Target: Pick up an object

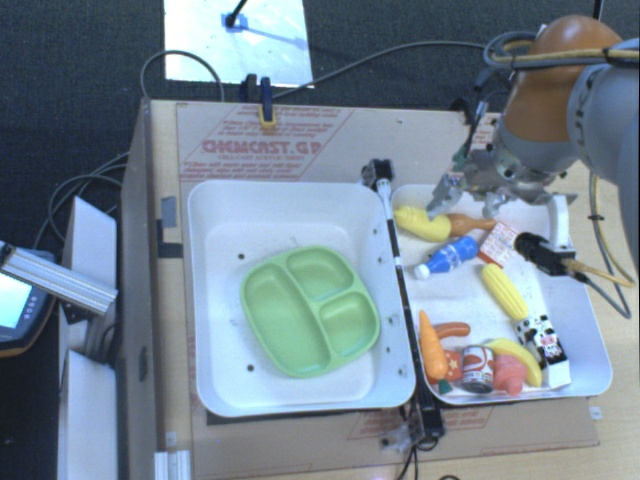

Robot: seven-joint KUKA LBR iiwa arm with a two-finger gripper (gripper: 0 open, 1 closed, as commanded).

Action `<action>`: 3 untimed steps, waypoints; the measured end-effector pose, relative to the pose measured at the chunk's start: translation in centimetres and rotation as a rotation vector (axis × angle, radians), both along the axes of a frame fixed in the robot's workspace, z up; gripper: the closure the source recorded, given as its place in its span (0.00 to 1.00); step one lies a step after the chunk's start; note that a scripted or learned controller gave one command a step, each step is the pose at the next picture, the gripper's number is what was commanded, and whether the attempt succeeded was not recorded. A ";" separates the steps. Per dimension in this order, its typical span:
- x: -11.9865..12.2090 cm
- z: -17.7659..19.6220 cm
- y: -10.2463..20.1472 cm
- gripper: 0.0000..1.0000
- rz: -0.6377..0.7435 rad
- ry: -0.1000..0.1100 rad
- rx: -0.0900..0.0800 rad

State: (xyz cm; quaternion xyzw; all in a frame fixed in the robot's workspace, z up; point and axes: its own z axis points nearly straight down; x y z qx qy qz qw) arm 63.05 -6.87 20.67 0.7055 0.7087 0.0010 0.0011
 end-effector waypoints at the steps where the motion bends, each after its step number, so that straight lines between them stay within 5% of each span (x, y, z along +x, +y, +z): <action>1: 2.0 -6.1 -1.7 0.00 -0.004 0.004 -0.001; 2: 3.4 -10.3 -1.8 0.00 -0.002 -0.002 0.000; 3: -1.9 -12.3 -2.2 0.00 -0.004 0.003 0.000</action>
